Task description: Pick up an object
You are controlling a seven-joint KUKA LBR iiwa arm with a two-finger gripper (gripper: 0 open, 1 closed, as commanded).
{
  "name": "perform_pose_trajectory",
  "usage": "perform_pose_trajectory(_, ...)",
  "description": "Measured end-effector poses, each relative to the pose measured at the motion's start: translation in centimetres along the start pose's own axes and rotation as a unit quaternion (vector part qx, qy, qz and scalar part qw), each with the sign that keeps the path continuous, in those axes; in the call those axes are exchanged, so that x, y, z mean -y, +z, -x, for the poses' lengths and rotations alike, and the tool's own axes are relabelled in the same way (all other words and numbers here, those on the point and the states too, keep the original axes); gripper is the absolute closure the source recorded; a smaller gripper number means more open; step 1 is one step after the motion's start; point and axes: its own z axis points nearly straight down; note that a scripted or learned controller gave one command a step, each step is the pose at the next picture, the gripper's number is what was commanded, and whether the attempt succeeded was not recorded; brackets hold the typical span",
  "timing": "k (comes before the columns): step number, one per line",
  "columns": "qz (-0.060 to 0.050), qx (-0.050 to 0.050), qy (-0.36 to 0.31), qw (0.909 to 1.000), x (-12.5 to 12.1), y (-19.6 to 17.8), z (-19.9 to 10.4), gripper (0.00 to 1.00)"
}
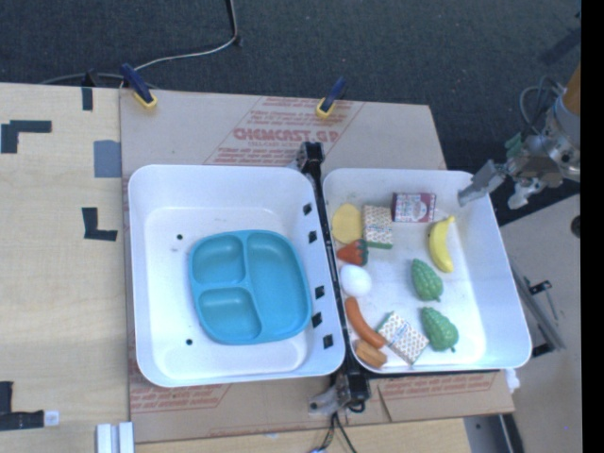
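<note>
Nearest, in right bin [491, 343]: carrot [363, 321], checkered packet [404, 338], green fruit [440, 329]. Further in: white egg [355, 278], second green fruit [427, 280], banana [441, 244], yellow piece [346, 223], small carton [413, 207]. In left bin [151, 253]: blue tray [249, 286] with compartments. At far right, above bin rim: tool [502, 185], fingers spread, pinching nothing, well apart from banana. Beyond, on surface [57, 206]: two yellow clamps [330, 97].
</note>
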Motion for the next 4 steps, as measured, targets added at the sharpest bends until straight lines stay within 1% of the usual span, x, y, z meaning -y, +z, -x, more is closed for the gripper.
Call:
perform_pose_trajectory(1, -0.001, -0.001, 0.0, 1.0, -2.7, 12.5, 1.2, 0.0)
perform_pose_trajectory(2, 0.002, 0.001, 0.0, 1.0, -1.9, 19.3, -0.9, 0.0)
perform_pose_trajectory(3, 0.003, 0.002, -0.001, 1.0, -2.0, 18.3, -0.8, 1.0)
perform_pose_trajectory(4, 0.001, -0.001, -0.001, 1.0, 2.3, 19.4, -9.1, 1.0)
